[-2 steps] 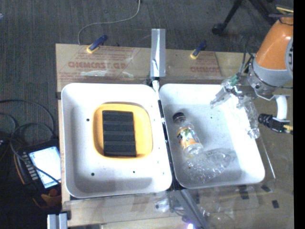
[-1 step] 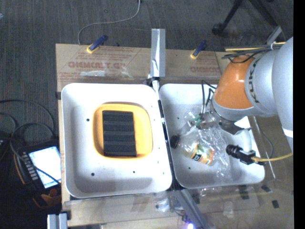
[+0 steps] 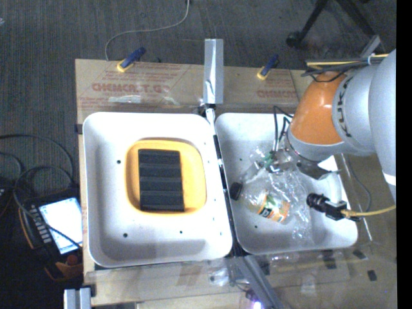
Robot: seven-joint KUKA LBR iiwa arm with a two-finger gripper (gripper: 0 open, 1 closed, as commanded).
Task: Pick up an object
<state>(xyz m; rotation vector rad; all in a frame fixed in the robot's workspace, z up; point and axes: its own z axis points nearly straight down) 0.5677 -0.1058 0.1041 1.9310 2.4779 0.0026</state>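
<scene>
Gripper (image 3: 278, 161) low over crumpled clear plastic bottle (image 3: 275, 195) in right bin (image 3: 238, 140); finger state impossible to tell, probably hidden. Best centred on bottle body before closing

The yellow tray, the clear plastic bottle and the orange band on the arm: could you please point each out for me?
Yellow tray (image 3: 134, 176): camera view, on its left rim.
Bottle (image 3: 273, 198): camera view, on its crumpled clear body.
Orange band (image 3: 313, 118): camera view, on its middle.
</scene>
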